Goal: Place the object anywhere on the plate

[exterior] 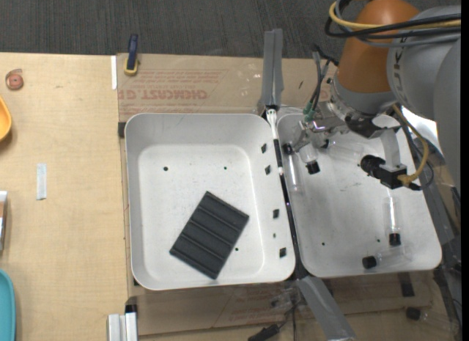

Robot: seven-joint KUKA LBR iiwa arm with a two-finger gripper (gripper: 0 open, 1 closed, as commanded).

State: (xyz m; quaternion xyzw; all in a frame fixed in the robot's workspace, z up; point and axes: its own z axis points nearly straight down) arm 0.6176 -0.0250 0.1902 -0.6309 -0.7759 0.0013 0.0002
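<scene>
A dark grey ridged rectangular plate point(210, 234) lies at a slant on the floor of the left bin point(146, 185), toward its front. My gripper point(320, 130) hangs under the orange wrist band over the back left corner of the right bin point(352, 207), well to the right of the plate. The wrist and its cables hide the gripper's tip. A small black piece point(313, 166) sits on the bin floor just below the gripper. I cannot tell whether anything is held.
A clear tube-like piece point(392, 215) and two small black bits point(396, 238) point(368, 262) lie near the right bin's front right. A black and yellow cable fitting point(382, 170) hangs off the arm. Cardboard lies behind the bins, with a blue clip point(133, 46) at the back.
</scene>
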